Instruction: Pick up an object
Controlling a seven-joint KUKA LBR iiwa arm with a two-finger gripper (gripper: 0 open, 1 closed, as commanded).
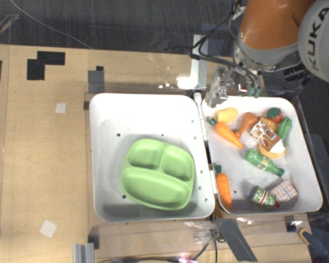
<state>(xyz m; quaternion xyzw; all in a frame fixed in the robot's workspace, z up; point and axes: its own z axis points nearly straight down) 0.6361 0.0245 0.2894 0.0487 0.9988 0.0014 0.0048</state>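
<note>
Carrot just below gripper, finger state indeterminable; risk: crowded toys beside carrot deflecting grasp, slipping against right bin wall.

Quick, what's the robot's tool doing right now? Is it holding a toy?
Tool: above the back left corner of the right bin; open or shut cannot be told, and no toy shows in it.

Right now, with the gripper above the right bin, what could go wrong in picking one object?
The gripper hangs near the right bin's back-left wall, so a straight descent might strike the rim. The toys are crowded: the carrot, yellow piece and snack packet lie close, so the fingers may catch two or push one aside.
</note>
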